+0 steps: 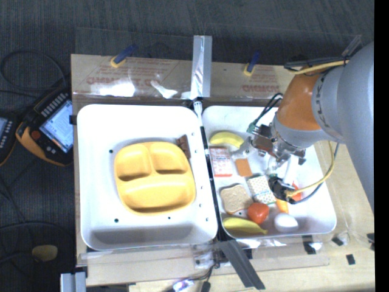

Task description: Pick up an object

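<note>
The claw (284,168) hangs in the right bin (325,221), open or closed I cannot tell, among two bananas (243,225), one tomato (258,212), one bread slice (234,196) and one egg (285,222). The left bin (91,224) holds one yellow tray (155,175); both sit on a pale table (140,81) over dark carpet (36,29).

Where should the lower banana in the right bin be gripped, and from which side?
Take the lower banana across its left half, coming straight down from above. It lies flat along the near wall of the right bin, long and narrow, so closing across its short width probably suits best. The tomato crowds its right half, which leaves less room there.
</note>
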{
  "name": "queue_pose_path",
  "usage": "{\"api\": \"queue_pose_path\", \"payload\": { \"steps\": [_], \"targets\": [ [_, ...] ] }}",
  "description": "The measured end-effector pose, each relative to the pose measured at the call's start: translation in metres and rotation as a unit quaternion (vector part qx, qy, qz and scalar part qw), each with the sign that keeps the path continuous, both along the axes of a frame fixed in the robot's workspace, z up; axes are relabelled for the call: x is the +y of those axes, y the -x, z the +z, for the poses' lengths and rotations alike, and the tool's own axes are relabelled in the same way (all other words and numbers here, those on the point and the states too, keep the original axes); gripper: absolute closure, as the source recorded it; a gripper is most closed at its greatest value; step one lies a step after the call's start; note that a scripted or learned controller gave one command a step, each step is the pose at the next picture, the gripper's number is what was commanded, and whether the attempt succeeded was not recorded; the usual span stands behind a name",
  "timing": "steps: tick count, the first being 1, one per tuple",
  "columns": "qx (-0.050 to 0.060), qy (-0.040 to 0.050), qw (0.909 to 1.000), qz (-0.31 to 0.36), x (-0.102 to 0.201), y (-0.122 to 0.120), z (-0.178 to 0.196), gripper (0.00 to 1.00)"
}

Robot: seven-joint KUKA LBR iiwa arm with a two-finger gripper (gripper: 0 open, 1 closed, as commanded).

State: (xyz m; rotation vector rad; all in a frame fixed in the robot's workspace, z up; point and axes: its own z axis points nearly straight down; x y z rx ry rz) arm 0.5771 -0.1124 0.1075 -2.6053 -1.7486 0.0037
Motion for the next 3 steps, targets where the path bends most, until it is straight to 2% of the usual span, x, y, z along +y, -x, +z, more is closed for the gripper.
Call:
{"api": "queue_pose_path", "payload": {
  "steps": [1, 2, 3],
  "targets": [
    [-0.005, 0.0009, 0.9903, 0.139, -0.02, -0.004, -0.019, 0.0],
    [-0.008, 0.0003, 0.9903, 0.139, -0.019, -0.005, -0.008, 1.0],
    [-0.001, 0.0007, 0.9926, 0.122, 0.062, -0.06, 0.088, 1.0]
  ]
}}
